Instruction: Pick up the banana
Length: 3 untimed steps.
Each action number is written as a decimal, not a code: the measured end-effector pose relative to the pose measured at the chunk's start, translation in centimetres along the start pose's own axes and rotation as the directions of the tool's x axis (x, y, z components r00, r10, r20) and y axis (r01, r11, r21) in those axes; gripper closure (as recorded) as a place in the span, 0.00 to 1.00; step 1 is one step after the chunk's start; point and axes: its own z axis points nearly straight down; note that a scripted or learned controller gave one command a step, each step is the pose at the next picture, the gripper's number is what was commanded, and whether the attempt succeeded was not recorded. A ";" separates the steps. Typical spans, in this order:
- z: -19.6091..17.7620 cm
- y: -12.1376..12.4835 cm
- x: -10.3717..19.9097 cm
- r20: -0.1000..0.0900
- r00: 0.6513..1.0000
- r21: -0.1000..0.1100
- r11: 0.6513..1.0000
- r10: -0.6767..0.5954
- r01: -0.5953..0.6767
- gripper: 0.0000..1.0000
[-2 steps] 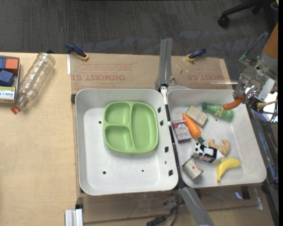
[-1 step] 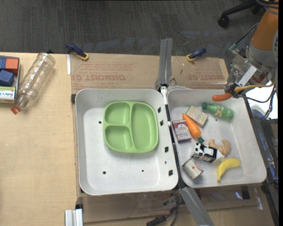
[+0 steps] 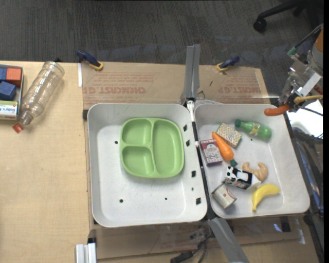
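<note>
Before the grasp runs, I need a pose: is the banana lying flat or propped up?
Lying flat. The banana rests on its side on the right bin's floor.

This looks like a robotics lab or test room. Two shallow white bins (image 3: 97,169) sit side by side on a sheet of cardboard (image 3: 133,85) held to a pale wooden desk (image 3: 41,169) by blue and yellow clamps (image 3: 90,59). The right bin holds toy food and small boxes; the left holds a green divided plate (image 3: 152,147). Grey metal bars (image 3: 192,72) run between the bins. The floor is dark carpet (image 3: 128,25), and the wheeled base of an office chair (image 3: 277,13) stands at the top right.
</note>
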 end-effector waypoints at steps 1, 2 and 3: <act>1.6 -1.1 0.4 0.002 0.995 0.003 0.995 0.097 -0.097 1.00; 1.8 -1.4 0.0 0.002 0.987 0.003 0.987 0.160 -0.160 1.00; 1.3 0.5 -2.9 0.001 0.931 0.002 0.931 0.366 -0.366 1.00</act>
